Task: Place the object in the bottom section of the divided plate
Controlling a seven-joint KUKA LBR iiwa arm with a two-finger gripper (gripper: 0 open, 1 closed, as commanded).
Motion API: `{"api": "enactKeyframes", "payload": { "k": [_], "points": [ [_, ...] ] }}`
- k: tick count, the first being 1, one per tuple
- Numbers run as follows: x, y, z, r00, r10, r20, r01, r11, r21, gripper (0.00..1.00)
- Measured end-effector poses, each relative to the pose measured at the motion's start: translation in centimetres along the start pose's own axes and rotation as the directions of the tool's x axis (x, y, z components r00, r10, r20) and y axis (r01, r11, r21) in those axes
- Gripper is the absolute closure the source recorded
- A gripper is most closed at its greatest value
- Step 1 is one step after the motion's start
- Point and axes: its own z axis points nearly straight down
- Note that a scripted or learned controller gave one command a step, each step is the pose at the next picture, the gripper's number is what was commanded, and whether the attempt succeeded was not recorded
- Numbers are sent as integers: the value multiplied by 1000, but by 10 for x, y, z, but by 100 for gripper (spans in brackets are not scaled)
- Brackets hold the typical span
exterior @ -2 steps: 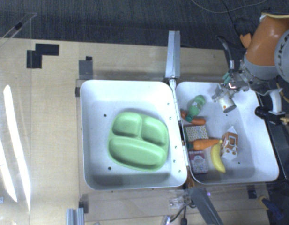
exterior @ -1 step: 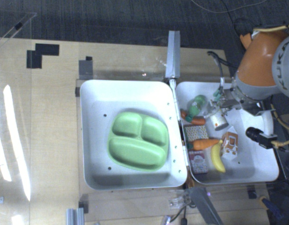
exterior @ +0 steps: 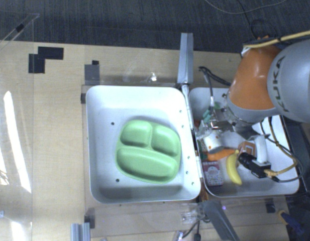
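A green divided plate [exterior: 148, 151] lies in the left white bin [exterior: 99, 134], with two small sections at the back and one long section at the front; all three sections hold nothing. My gripper [exterior: 213, 126] hangs over the left part of the right bin [exterior: 290, 185], under the orange wrist band. Just below it sit a small white cylinder [exterior: 211, 141] and an orange carrot-like piece [exterior: 221, 154]. From this angle I cannot see anything held in the gripper.
A yellow banana [exterior: 233, 169] and a dark red packet [exterior: 212, 175] lie at the front of the right bin. A brown and white item [exterior: 247, 148] rests beside them. A metal divider [exterior: 185, 59] stands between the bins at the back.
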Motion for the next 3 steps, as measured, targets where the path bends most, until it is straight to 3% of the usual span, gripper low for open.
{"api": "enactKeyframes", "payload": {
  "k": [1, 2, 3],
  "points": [
    [47, 32, 2, 956, -295, 0, 295, 956, -1, 100],
    [79, -16, 3, 999, -36, -1, 36, 999, 3, 100],
    [128, 56, 27, 987, -160, -1, 160, 987, 1, 100]
  ]
}}
